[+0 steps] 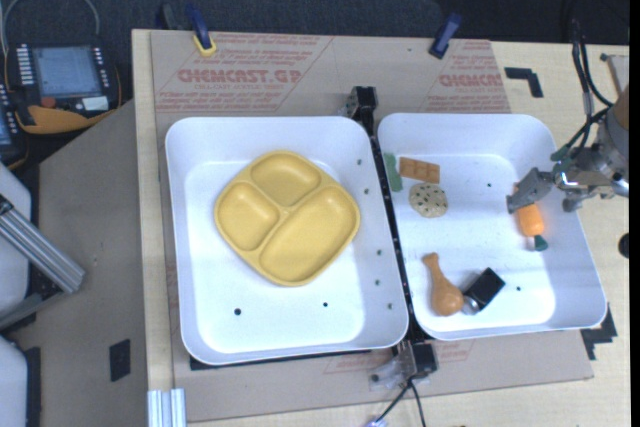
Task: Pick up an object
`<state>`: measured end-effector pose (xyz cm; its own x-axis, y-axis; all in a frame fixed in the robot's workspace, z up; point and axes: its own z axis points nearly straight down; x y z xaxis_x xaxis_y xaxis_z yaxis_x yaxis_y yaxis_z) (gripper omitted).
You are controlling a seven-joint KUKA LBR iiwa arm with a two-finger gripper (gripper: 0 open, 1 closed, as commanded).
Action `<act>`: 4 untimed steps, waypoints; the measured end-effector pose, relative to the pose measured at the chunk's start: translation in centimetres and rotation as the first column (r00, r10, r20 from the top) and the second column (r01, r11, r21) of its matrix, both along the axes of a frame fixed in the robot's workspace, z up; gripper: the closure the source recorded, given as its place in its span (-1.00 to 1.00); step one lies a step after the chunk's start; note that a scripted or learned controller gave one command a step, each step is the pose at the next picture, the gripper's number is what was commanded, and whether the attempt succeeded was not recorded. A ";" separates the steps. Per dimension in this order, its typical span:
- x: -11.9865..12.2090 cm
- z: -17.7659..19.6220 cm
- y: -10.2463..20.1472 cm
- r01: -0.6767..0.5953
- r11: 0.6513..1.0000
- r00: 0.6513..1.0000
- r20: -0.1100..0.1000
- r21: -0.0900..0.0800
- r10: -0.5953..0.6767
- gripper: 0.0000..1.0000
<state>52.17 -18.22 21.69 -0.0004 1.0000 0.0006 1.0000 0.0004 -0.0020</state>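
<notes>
The grey arm is seen reaching in from the right edge, most of it cut off by the frame, with its wrist low over the right rim of the right shallow white bin. The metal claw is pointed leftward into that bin; whether its fingers are spread or pressed together cannot be told, since they are small and blurred.

Just below the claw, a small orange carrot-shaped toy with a green tip is lying on the bin floor, near the right wall; contact with the claw cannot be made out.

Elsewhere in the right bin are found a tan wafer-like block, a round speckled cookie, a yellow-brown drumstick-shaped toy and a small black block touching it.

A yellow plastic divided plate is held in the left white bin on the bench.
</notes>
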 end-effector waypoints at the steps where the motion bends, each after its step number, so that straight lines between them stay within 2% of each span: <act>1: -0.4 -4.4 0.3 0.001 1.000 1.000 -0.004 0.002 -0.001 -1.00; 2: -1.0 -8.9 -0.1 0.002 1.000 1.000 -0.004 0.002 -0.002 -1.00; 3: -0.8 -7.6 -0.1 0.002 1.000 1.000 0.003 -0.001 -0.002 1.00; 4: -1.1 -3.2 -0.3 0.000 1.000 1.000 0.008 -0.004 0.000 1.00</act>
<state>51.07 -18.52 18.53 -0.0005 1.0000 -0.0031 1.0000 0.0005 0.0062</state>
